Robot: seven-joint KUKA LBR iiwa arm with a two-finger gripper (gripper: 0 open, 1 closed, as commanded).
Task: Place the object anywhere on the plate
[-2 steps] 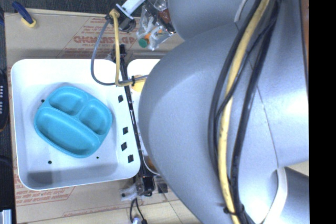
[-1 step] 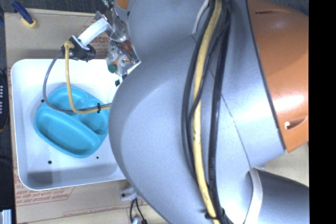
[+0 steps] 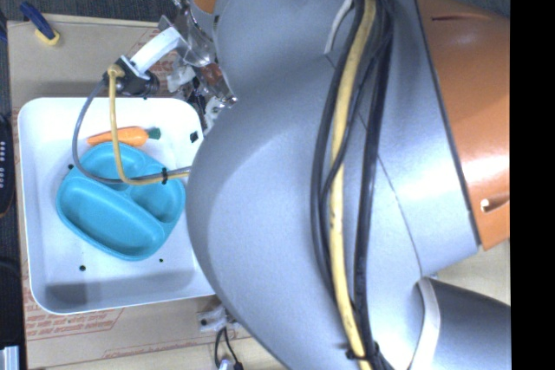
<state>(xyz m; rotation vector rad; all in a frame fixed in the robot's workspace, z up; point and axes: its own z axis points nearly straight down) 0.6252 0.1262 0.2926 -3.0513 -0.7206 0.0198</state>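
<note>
Below your tool (image 3: 195,69), its grip impossible to tell, an orange carrot (image 3: 121,135) touching the blue plate (image 3: 117,204).

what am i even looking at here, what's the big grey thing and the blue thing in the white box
The big grey shape is a robot arm, seen close from a camera fixed above the bench, so it blocks much of the view. It reaches in from the right; its wrist end, with cables and a yellow hose, sits at the top left. The white box is a shallow bin. In it lies a blue plate with two hollows, and a toy carrot lies at the plate's far edge. The gripper itself I cannot make out clearly, so I cannot tell whether it holds anything.
</note>
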